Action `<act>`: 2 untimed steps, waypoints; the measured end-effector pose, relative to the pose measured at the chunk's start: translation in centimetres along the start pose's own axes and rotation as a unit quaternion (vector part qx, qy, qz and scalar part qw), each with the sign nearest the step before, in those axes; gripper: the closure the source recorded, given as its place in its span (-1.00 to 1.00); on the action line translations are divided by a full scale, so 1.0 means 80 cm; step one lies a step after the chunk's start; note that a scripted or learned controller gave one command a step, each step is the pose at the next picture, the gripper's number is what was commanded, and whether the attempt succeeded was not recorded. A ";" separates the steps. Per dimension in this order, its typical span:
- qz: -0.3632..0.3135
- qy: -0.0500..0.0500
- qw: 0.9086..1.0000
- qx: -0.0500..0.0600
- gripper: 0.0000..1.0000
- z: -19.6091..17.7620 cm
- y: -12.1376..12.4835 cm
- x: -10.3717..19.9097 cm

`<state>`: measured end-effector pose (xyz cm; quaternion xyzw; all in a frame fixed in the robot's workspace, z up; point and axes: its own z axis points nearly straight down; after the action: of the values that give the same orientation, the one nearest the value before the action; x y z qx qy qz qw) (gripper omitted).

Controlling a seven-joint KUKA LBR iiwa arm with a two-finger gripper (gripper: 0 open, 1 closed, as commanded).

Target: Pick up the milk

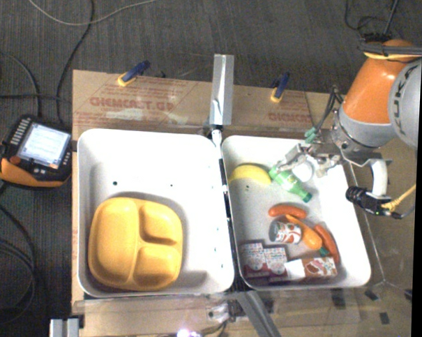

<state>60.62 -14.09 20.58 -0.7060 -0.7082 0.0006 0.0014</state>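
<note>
Nearest the camera, at about 7 o'clock in the right bin [359, 237], lies what I take for the milk [263, 258]: a small flat carton, white with pink and dark patches, lying beside a red-and-white box [317, 268] at 5 o'clock; whether the two touch is too fine to tell, and the print on both is too small to read. As a judgement, the carton is light and fairly stiff but would dent under a hard squeeze, and its coated faces could slip; a hold across its short sides, from above, looks safest. Just beyond, near the bin's centre, a red-and-white can [286, 232] shows a face-like label, no legible words; an orange sausage shape [287, 211] sits at its 12 o'clock and a carrot [326, 241] at its 3 o'clock. Farther on, a green bottle [293, 182] and a yellow lemon [250, 174] lie toward 11 o'clock. The gripper [303, 167] hangs over the bottle's far end, well apart from the milk; how far open it is, and whether it grips anything, I cannot tell. The left bin [128, 143] holds a yellow divided tray [136, 241]; on the far cardboard [144, 102] faint red print may read "CHEMCAST".
</note>
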 end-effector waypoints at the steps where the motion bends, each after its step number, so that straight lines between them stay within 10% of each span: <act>1: 0.024 -0.001 1.000 0.000 -1.00 0.024 -0.045 0.012; 2: -0.041 0.000 0.999 0.000 -1.00 0.029 -0.085 0.098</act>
<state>53.80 -6.30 18.28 -0.6766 -0.7364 0.0011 0.0014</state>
